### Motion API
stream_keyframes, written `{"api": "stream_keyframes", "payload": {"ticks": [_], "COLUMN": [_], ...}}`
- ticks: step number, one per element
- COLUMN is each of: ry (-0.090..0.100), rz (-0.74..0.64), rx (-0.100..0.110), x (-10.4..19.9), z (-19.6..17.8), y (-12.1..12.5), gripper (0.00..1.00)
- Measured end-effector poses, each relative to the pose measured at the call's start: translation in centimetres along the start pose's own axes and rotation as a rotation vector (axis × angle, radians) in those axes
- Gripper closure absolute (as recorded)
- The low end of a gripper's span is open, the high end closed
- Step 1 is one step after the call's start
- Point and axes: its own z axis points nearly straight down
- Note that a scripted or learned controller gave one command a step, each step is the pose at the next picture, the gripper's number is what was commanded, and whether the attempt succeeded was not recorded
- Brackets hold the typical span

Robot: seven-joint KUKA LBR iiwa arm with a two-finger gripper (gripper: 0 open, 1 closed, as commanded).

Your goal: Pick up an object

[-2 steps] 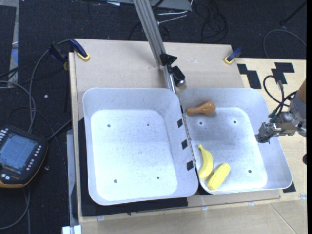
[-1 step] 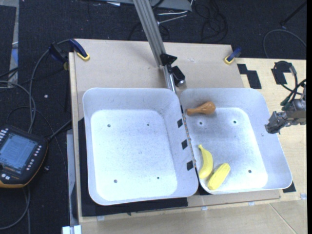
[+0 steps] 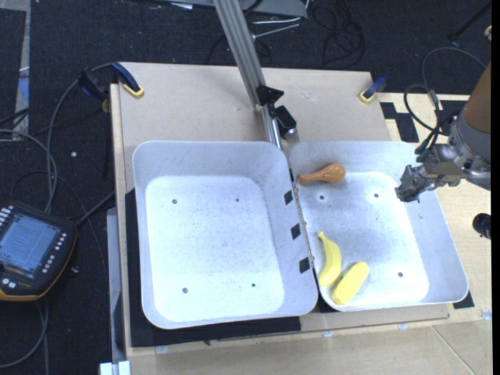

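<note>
You've got two white speckled bins (image 3: 211,233), a yellow banana (image 3: 329,258), a yellow block (image 3: 351,281), a brown drumstick (image 3: 323,175), a tan bench (image 3: 195,104).

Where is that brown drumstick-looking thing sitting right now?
The brown drumstick lies in the right bin, at its far rim near the divider between the bins, well above the banana.

Free room and obstacles in the two bins

The left bin (image 3: 211,233) floor is left bare. In the right bin (image 3: 437,264), the centre and right are open; the near-left corner is blocked by a banana (image 3: 329,257) and yellow piece (image 3: 351,282), the far-left by an orange-brown object (image 3: 323,175).
</note>
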Motion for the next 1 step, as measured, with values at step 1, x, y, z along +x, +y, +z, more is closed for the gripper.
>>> {"api": "stream_keyframes", "payload": {"ticks": [1], "ry": [0.000], "rz": [0.000], "rx": [0.000], "x": [4.10], "z": [0.78], "y": [1.16], "gripper": [1.00]}}
